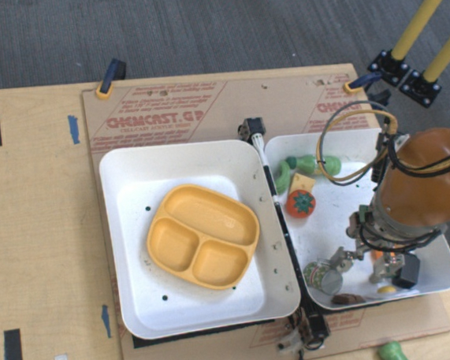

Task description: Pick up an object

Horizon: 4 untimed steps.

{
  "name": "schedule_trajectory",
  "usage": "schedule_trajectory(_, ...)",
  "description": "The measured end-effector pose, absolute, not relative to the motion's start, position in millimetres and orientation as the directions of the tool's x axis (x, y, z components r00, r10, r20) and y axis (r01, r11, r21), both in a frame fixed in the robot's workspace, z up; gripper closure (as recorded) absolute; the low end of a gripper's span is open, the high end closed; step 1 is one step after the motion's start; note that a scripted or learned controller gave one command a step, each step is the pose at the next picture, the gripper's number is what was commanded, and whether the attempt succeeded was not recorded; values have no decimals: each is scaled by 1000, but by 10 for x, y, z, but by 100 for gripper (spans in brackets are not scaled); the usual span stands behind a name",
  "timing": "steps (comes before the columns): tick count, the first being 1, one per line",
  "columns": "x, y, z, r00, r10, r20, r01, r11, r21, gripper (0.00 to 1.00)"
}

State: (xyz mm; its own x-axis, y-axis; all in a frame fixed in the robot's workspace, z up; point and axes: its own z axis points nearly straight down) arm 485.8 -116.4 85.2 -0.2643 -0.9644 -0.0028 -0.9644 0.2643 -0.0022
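Note:
My gripper (357, 256) hangs low over the front of the right bin (444, 277), under the arm's orange band (427, 179). Just to its left, a small round grey-green object (323, 276) lies on the bin floor, close to or touching the gripper's tip. A dark brown piece (349, 299) rests against the bin's front wall. Farther back lie a red tomato-like toy (300, 203), a yellow block (301, 184) and two green pieces (307, 165). The arm hides the right part of this bin.
The left bin (130, 176) holds a yellow three-compartment plate (203, 235). A black divider (279, 209) runs between the bins. Cables (346, 124) loop above the wrist. A green item (392, 351) lies on the bench in front of the bins.

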Motion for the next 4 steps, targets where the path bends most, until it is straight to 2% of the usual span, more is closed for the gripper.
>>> schedule_trajectory(1, 4807, -1261, 853, 223, -975, -2, -975, -223, -6, 0)
schedule_trajectory(2, 4799, -938, 851, 447, -894, -1, -894, -447, -2, 0)
schedule_trajectory(3, 4796, -970, 850, 676, -737, -1, -737, -676, -2, 0)
schedule_trajectory(4, 5433, -967, 851, 797, -604, -1, -604, -797, -3, 0)
